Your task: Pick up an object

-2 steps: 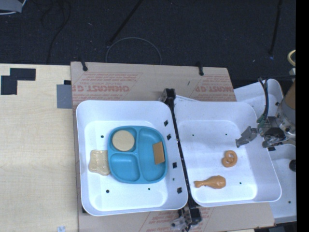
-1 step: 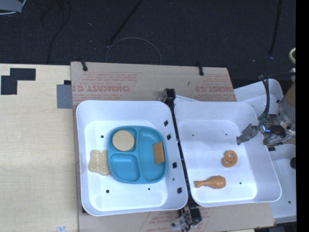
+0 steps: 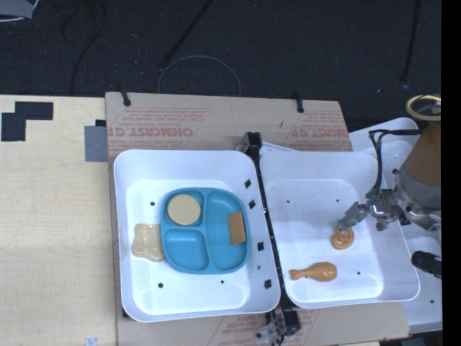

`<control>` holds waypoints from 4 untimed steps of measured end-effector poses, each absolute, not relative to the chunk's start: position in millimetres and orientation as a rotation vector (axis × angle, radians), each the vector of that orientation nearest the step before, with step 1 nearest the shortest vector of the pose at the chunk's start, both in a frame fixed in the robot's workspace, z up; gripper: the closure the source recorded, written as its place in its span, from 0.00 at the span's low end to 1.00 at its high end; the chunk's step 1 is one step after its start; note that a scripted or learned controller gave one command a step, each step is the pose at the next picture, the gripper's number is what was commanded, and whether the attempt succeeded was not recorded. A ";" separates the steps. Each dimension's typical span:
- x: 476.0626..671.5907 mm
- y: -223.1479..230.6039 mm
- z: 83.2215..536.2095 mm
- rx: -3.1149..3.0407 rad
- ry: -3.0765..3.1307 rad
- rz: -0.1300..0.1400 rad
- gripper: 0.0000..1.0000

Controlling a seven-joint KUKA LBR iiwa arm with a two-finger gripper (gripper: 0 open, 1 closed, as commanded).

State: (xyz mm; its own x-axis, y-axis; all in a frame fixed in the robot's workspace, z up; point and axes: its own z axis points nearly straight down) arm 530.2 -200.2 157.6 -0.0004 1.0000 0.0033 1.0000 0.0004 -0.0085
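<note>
At the near edge, a dark clamp (image 3: 277,326) sits below the seam where the two white bins meet, on a sheet of brown cardboard (image 3: 216,125) printed with red lettering. The right bin (image 3: 317,168) holds a tan drumstick-shaped toy (image 3: 315,272) lying flat near its front wall. Behind it, toward the right wall, lies a small orange-brown ring-like piece (image 3: 343,239). The hand (image 3: 353,218) hovers right at this piece, its grey fingers (image 3: 351,215) spread apart, with nothing pinched between them; whether they touch the piece cannot be told.

The left bin (image 3: 137,164) carries a blue compartment tray (image 3: 203,231). A round tan disc (image 3: 184,209) rests in the tray's far-left compartment and a brown rectangular slab (image 3: 237,228) in the right one. A pale beige bread-like piece (image 3: 148,241) lies on the bin floor just beside the tray's left edge.

To the left spreads the light wooden worktop (image 3: 50,222), marked with black and grey patches. Farther back, dark carpeted floor (image 3: 288,34) runs across, crossed by loose black cables (image 3: 198,67).
</note>
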 end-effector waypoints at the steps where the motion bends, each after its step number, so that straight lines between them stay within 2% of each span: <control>1: 525.8 -194.2 112.6 -2.217 -2.216 0.004 0.00; 2: 525.7 -193.2 86.5 -2.221 -2.217 0.002 0.00; 3: 527.7 -193.8 100.2 -2.226 -2.217 -0.003 1.00; 4: 535.0 -187.0 157.2 -2.221 -2.225 -0.003 1.00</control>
State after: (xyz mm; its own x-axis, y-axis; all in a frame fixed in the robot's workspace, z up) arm 535.0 -187.0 157.2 -0.0019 1.0000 -0.0004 1.0000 0.0019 0.0028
